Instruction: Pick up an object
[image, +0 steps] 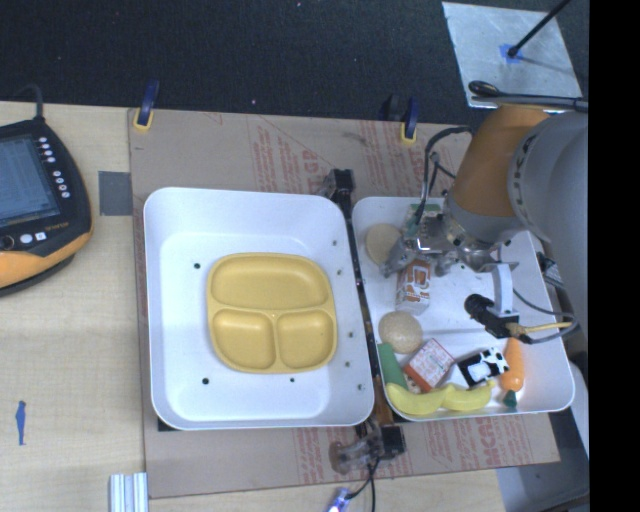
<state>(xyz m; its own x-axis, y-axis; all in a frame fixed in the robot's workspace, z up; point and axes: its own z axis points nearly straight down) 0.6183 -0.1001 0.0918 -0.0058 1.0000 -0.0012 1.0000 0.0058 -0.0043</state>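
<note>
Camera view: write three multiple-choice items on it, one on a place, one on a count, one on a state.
1. Where does the yellow tray lie?
A. in the left bin
B. in the right bin
C. on the bare bench

2. How many sections does the yellow tray have?
A. two
B. three
C. five

3. How does the gripper stand?
A. parked over the handheld screen
B. raised over the left bin
C. down in the right bin among the things

Answers:
1. A, the tray sits in the middle of the left bin.
2. B, one long section lies above two smaller ones.
3. C, it reaches into the right bin by a brown and white packet, with the banana and carrot nearer the front edge.
</note>
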